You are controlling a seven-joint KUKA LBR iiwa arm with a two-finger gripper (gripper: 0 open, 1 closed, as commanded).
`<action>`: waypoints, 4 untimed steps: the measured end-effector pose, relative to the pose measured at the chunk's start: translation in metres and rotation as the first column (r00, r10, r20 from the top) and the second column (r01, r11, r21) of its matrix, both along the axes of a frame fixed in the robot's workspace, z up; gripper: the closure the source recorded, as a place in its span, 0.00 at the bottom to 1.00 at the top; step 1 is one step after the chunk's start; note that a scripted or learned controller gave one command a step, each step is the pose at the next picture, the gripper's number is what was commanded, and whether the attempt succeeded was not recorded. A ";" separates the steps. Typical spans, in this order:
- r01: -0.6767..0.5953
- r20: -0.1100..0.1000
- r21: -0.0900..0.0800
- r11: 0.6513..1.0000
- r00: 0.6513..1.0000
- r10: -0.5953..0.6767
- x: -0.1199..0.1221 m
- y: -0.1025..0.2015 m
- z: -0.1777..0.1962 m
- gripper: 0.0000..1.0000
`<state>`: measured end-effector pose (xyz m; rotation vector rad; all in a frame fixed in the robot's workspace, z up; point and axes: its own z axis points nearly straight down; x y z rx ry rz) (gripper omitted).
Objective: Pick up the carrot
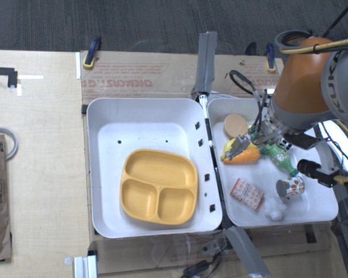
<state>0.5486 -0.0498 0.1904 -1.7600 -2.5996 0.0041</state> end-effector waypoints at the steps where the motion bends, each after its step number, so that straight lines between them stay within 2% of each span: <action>1: 0.218 0.001 0.000 0.976 0.976 -0.218 -0.001 0.017 0.000 0.00; 2: 0.247 0.001 -0.001 0.969 0.969 -0.247 -0.017 0.003 0.018 0.00; 3: 0.405 0.000 -0.002 0.915 0.915 -0.405 -0.007 0.016 0.000 0.00; 4: 0.462 0.002 -0.002 0.887 0.887 -0.462 -0.003 -0.018 0.000 0.00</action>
